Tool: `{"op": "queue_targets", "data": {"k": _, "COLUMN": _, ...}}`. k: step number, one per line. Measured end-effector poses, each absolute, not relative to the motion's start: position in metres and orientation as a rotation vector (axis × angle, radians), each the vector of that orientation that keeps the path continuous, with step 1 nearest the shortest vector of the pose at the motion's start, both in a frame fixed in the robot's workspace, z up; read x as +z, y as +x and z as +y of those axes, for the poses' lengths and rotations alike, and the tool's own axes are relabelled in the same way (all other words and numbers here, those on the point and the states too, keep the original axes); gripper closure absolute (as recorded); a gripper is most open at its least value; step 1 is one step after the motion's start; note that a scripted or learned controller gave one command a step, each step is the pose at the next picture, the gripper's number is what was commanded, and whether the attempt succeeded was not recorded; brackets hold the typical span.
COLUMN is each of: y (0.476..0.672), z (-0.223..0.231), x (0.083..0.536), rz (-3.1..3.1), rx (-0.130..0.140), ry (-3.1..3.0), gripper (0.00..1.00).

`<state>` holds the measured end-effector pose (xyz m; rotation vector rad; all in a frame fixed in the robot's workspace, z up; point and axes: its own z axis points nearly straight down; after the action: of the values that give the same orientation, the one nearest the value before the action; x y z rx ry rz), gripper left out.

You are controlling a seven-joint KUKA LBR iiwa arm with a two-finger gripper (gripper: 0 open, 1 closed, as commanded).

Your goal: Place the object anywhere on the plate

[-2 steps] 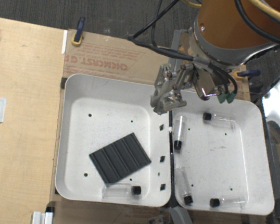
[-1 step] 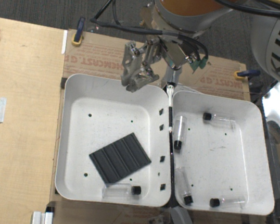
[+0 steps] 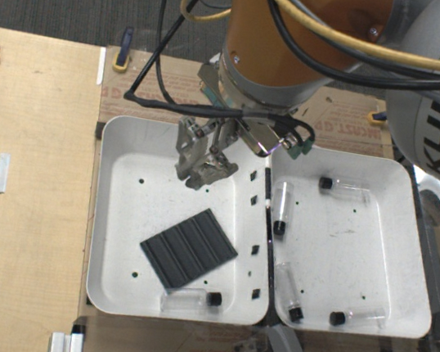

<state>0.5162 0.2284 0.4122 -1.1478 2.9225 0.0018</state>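
The dark grey ribbed rectangular plate (image 3: 189, 248) lay flat, lower centre of the left white bin (image 3: 105, 219). The tool (image 3: 202, 165) hovered above it toward the frame's upper centre; whether it gripped anything could not be told. No separate object was discernible, so its handling could not be judged.

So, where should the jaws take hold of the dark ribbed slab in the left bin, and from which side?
Probably from straight above, across its narrower width. The slab lies flat and turned diagonally on the left bin floor, so the gripper would need to rotate to match. Closing on the two long edges, parallel to the ribs, looks safest; the flat top offers nothing to pinch.
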Motion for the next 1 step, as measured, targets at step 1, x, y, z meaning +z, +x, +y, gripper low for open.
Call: {"op": "queue_targets", "data": {"k": 1, "y": 0.5767, "z": 0.2229, "x": 0.4418, "rz": 2.783, "rx": 0.002, "ry": -1.447, "gripper": 1.00}}
